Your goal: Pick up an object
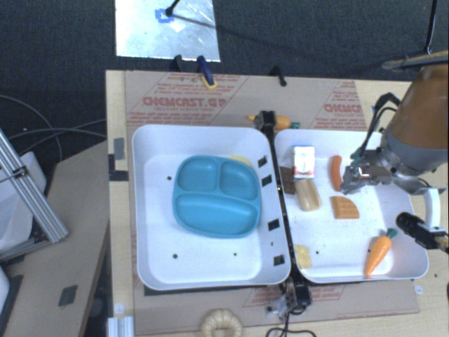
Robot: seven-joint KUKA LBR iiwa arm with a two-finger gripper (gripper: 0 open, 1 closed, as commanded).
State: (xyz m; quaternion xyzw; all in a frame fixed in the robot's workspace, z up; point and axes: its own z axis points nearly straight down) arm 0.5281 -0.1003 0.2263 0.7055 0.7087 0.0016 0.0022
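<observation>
My gripper (356,176) hangs over the right bin (400,272); its own body masks the tips, so I cannot tell whether they are apart or together. The sausage (336,172) stands just beside it, toward the left bin, long axis running front to back. The waffle piece (344,207) lies just in front; the carrot (378,253) farther forward.

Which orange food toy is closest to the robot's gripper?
The red-orange sausage-shaped toy, lying right beside the gripper. The tan-orange toast-like wedge sits a bit below it, and the orange carrot with green top lies farthest, near the bin's bottom edge.
</observation>
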